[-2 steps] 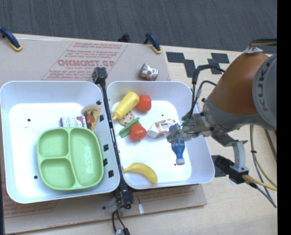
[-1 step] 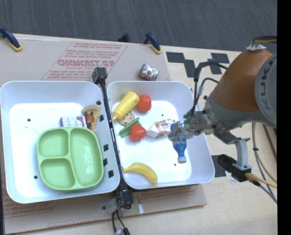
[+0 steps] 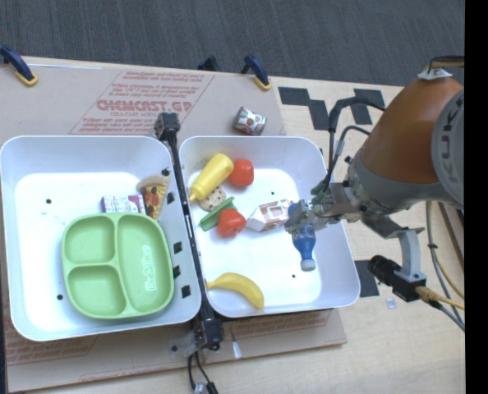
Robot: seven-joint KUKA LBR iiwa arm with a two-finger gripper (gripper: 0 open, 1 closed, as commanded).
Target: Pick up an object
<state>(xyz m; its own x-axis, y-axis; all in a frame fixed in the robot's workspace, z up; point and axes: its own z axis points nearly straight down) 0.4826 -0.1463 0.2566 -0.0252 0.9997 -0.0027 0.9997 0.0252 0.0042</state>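
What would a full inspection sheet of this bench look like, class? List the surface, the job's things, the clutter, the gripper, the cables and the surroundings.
Surface: bench with two white bins; left bin, right bin.
Job's things: right bin holds a yellow bottle, tomato, red pepper, small carton, blue bottle and banana.
Clutter: left bin holds a green divided plate and small packets; a small can lies on the cardboard sheet behind the bins.
Gripper: gripper above the blue bottle's upper end; grip cannot be judged.
Cables: black cables by the arm; more at the front edge.
Surroundings: blue clamps on the sheet; dark carpet beyond.
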